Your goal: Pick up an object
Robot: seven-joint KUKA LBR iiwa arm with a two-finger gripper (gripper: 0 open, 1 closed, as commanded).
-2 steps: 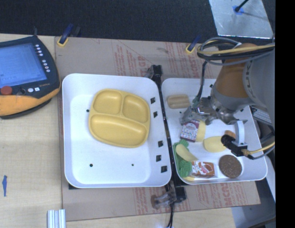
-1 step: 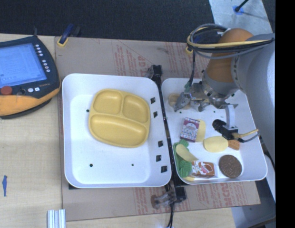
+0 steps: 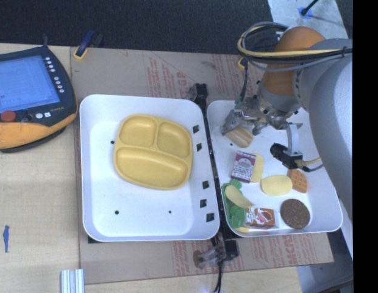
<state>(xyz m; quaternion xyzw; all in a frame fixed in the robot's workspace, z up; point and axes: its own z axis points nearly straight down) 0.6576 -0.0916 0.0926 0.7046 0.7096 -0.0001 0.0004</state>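
Gripper (image 3: 242, 126) low over the bread (image 3: 240, 137), grip state unclear; off-centre closing could nudge it against the bin (image 3: 323, 224) wall.

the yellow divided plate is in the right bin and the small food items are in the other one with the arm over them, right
Not quite. The camera view shows the yellow divided plate in the left bin, not the right one. The rest holds: the small food items, such as the brown cookie and the pale yellow chip, lie in the right bin, with the arm over its far end.
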